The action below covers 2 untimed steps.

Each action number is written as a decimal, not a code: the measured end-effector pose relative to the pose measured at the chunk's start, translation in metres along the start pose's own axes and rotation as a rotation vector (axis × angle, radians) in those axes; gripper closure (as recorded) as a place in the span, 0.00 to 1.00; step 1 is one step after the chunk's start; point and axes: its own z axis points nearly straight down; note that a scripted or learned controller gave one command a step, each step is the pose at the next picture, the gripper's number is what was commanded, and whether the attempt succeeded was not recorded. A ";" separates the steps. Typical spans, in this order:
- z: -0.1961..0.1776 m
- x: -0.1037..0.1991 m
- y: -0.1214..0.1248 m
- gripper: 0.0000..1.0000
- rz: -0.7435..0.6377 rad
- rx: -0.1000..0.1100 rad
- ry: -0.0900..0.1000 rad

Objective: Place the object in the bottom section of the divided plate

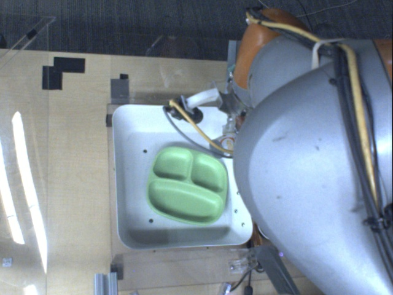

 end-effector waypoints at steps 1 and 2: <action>0.009 -0.004 -0.046 1.00 -0.213 -0.001 -0.004; -0.037 0.005 -0.062 1.00 -0.258 0.000 -0.001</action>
